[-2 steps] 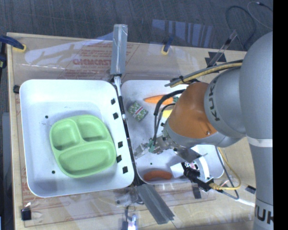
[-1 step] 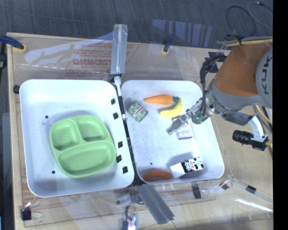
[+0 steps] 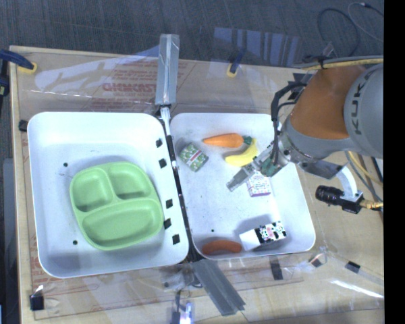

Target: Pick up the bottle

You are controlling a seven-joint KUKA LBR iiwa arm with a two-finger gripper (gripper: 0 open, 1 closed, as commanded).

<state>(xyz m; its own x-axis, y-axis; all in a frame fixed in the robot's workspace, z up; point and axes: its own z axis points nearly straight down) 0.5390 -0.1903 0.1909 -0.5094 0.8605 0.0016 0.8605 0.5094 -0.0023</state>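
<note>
Two bins sit on the tabletop, and my claw [image 3: 256, 171] hangs low in the right bin [image 3: 293, 231] over a small white bottle [image 3: 258, 187], beside the banana [image 3: 241, 155]; its opening I cannot tell.

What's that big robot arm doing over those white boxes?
It's meant to pick up a bottle. Its pincer is down in the right bin, beside the banana and carrot, just above a small pink and white packet. I can't tell if it holds anything. The green divided plate sits alone in the left bin.
</note>
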